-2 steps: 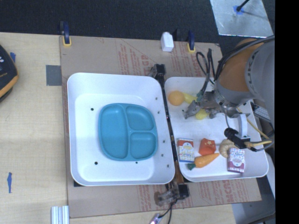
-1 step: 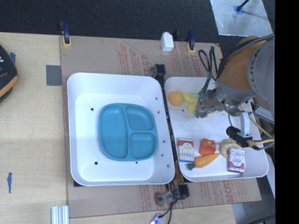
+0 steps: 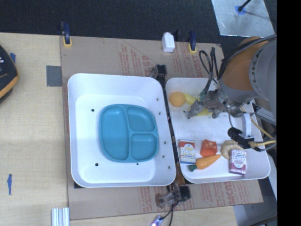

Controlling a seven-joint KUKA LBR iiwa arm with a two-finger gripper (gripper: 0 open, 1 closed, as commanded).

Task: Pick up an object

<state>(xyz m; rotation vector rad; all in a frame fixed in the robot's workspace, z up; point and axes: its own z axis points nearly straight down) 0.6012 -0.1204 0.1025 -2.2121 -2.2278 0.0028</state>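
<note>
Looking down at two white bins sitting side by side on a bench. Finding one thing in the left bin [image 3: 75, 126]: a blue plate [image 3: 128, 132] with three sections, lying flat in the middle.

Finding many small things in the right bin [image 3: 263, 171]. Spotting a round orange ball [image 3: 177, 99] resting near the far left corner, and just beside it a small yellow thing [image 3: 189, 98], maybe a lemon or a banana, half hiding under the arm. Seeing its long side running left to right, though too blurry for telling which end is which.

Reaching in from the right and hanging low over the far part of the right bin, close to that yellow thing: the gripper [image 3: 195, 110]. Not managing to tell how wide open, or whether holding anything at all.

Counting more along the near side: a little red and white box [image 3: 186, 151] lying by the left wall, a red thing [image 3: 209, 148], a carrot [image 3: 208, 162] lying just below, fat end pointing left toward the box and thin tip pointing right and a bit away. Then a tan lump [image 3: 228, 148] and another small box [image 3: 237, 162] sitting close together by the near right corner.
</note>
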